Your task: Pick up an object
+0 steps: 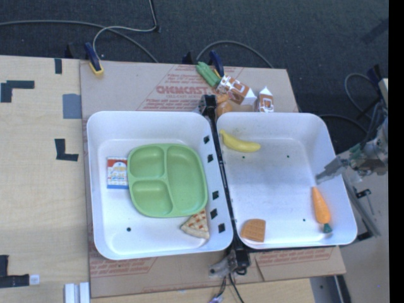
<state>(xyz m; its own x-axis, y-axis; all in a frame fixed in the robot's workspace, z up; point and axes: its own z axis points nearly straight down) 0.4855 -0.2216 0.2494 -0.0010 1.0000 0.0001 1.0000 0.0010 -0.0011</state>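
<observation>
Camera view: I see tabletop (pixel 38 169) of pale wood, cardboard sheet (pixel 183 84) under two white bins, dark carpet (pixel 284 17) with cables behind. Left bin (pixel 101 131): green divided plate (pixel 168 180), small card (pixel 117 173) touching its left edge, pizza slice (pixel 197 225) near front. Right bin (pixel 315 128): banana (pixel 238 143) at back left, waffle (pixel 254 230) at front, carrot (pixel 320 207) by right wall. Pincer (pixel 328 170) at right rim, above carrot; how far open, cannot tell.

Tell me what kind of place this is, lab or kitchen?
Most likely a robotics lab pick-and-place bench, not a kitchen. Two white bins sit on cardboard clamped to the bench, cables trail over carpet, and the contents are toy food: banana, carrot, green divided plate.
</observation>
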